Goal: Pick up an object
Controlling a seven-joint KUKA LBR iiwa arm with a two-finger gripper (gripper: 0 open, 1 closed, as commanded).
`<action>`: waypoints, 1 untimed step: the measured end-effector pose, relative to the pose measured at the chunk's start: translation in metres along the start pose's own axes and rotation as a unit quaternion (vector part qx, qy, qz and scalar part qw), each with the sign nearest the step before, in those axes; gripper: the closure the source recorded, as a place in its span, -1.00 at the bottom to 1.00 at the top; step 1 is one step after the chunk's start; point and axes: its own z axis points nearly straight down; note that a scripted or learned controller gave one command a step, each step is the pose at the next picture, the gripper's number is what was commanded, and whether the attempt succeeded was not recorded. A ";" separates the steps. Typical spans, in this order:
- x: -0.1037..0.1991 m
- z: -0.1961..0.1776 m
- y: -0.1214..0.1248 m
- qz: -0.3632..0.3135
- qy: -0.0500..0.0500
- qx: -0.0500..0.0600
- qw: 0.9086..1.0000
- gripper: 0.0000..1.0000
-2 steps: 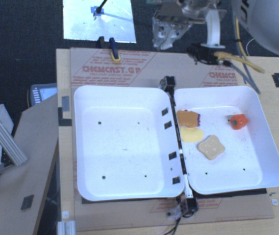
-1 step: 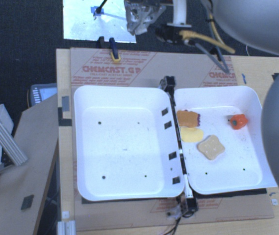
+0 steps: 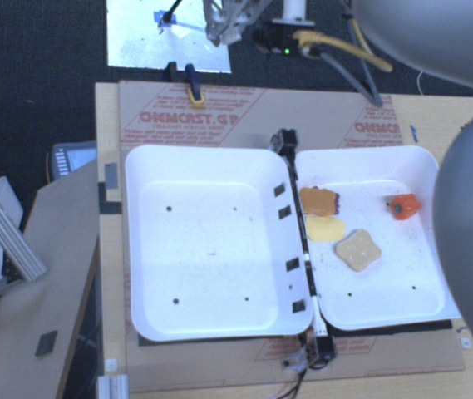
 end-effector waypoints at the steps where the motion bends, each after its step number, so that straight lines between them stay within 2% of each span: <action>1: -0.001 -0.033 0.000 -0.001 0.000 0.000 1.000 1.00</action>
